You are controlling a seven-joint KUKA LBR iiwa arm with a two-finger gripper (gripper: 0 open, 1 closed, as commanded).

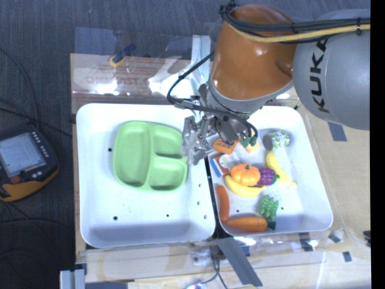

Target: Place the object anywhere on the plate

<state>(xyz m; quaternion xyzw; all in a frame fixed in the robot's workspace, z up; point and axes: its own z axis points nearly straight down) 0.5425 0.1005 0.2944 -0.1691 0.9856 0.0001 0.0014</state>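
Dark carpet surrounds the tabletop. On it, the left bin holds a green divided plate. The tool hangs over the bins' shared rim beside the plate; whether it is open or closed cannot be told. Toy foods, including a pumpkin, lie in the right bin.

arm cut off at right edge, its bulk hiding the right bin's back rim
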